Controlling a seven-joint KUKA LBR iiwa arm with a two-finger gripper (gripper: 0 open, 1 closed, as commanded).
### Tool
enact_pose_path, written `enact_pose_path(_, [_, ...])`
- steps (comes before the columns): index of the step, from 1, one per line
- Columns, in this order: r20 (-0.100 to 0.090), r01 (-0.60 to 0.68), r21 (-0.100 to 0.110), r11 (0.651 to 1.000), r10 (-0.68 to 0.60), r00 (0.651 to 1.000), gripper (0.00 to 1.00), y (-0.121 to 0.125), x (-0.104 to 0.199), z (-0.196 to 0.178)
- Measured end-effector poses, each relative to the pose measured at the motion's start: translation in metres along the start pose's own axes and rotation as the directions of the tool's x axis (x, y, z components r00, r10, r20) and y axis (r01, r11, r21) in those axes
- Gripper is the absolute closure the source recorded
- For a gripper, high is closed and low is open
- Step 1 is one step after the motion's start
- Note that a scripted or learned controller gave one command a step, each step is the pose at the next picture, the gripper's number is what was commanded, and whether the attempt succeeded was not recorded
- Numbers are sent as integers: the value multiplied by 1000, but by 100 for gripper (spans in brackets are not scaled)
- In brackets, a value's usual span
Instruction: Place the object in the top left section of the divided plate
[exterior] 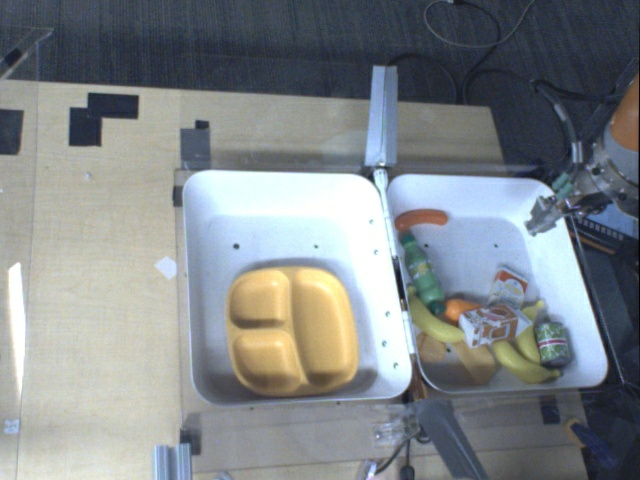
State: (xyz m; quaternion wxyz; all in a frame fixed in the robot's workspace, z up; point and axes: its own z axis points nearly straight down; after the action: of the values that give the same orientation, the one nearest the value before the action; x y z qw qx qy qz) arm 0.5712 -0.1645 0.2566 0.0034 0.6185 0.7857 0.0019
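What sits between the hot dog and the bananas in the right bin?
In the camera view, a green bottle lies between the hot dog and the bananas, along the bin's left wall.

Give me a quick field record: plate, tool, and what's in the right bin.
plate: yellow divided plastic plate, in the left white bin, all sections bare
tool: over the right white bin's far right corner, nothing seen between its fingers
right bin contents: orange sausage, green bottle, yellow bananas, small dark can, white carton
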Motion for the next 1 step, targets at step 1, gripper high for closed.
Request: enact_pose_path(1, [0, 49, 0, 999, -49, 999, 100, 25, 10, -3])
